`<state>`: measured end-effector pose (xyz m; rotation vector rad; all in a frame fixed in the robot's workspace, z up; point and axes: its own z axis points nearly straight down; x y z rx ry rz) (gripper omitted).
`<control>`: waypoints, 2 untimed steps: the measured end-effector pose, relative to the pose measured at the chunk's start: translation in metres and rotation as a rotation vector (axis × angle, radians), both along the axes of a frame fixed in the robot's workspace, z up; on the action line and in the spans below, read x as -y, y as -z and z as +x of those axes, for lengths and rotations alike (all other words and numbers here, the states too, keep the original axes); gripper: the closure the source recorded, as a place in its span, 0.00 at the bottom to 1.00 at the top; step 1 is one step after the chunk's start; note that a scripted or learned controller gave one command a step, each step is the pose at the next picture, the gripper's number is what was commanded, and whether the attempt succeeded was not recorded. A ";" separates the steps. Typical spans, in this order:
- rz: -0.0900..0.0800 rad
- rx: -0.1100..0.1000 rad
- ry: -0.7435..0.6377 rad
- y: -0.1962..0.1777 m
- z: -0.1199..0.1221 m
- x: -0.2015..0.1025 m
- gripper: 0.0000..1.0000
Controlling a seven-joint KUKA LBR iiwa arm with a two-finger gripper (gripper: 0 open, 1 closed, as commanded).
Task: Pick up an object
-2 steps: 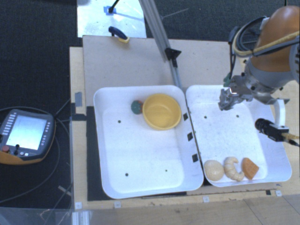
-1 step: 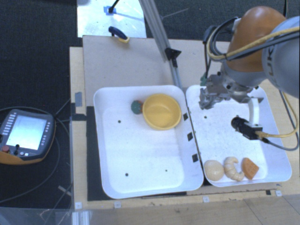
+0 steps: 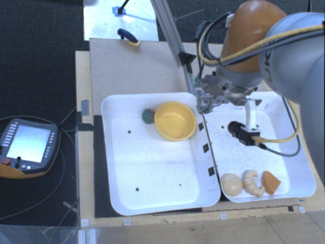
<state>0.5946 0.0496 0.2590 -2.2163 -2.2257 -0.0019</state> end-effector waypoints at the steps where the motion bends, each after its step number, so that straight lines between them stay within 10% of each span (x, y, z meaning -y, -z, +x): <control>1: -0.001 -0.001 0.000 0.017 0.006 -0.042 1.00; 2: -0.001 0.000 0.004 0.016 0.007 -0.040 0.00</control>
